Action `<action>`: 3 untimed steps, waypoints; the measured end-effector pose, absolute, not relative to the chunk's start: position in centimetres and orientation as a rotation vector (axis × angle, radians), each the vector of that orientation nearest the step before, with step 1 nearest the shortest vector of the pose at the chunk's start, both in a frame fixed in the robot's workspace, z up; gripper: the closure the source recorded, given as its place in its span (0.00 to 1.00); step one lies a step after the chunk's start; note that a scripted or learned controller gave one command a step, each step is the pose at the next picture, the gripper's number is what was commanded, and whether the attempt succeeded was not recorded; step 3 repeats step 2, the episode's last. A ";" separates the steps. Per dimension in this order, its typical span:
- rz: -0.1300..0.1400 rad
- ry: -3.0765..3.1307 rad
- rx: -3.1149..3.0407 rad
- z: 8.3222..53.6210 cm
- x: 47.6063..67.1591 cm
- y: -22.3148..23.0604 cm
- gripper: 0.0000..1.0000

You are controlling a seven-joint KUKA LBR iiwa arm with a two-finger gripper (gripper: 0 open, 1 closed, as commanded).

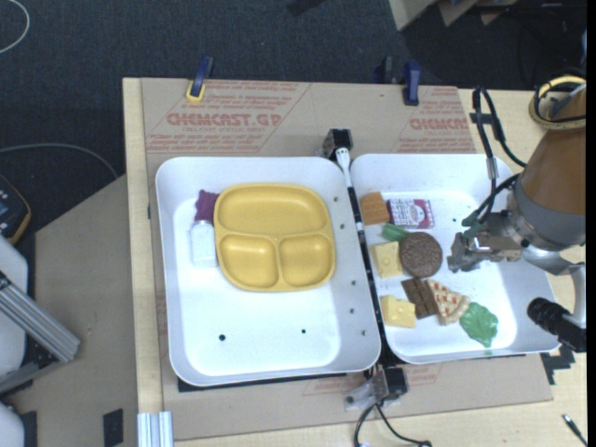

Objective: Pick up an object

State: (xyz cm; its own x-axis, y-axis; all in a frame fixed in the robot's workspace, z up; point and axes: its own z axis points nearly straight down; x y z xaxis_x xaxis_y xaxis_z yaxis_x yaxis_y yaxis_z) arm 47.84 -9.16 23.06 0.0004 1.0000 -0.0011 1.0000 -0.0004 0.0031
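Arm (pixel 559 170) comes in from the right, gripper (pixel 472 252) low over the right bin (pixel 438 166), just right of the round brown cookie (pixel 421 254). Can't tell whether the jaws are spread or pressed together; nothing seen between them.

Right bin holds a cluster of toy food w/ matte plastic look: flat round cookie in the middle; tan square block (pixel 373 209) above-left; red/white packet (pixel 411 212) beside it, long axis roughly left-right; pale yellow square (pixel 387 260) left of the cookie; yellow wedge (pixel 399 311) at the near edge; dark brown bar (pixel 421 297) w/ long axis tilted diagonally; pizza slice (pixel 450 303) w/ tip toward the near side; crinkly green leaf (pixel 480 323) near the corner.

Left bin (pixel 251 343) holds a smooth yellow three-section tray (pixel 275 236), long axis left-right, plus a small white bottle (pixel 202 242) w/ purple piece (pixel 206 204), lying along the tray's left side
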 end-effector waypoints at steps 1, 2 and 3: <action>-0.003 2.225 2.224 21.4 48.2 -8.2 1.00; 0.002 2.220 2.220 23.0 47.5 -8.2 1.00; 0.002 2.220 2.220 23.0 47.5 -8.2 1.00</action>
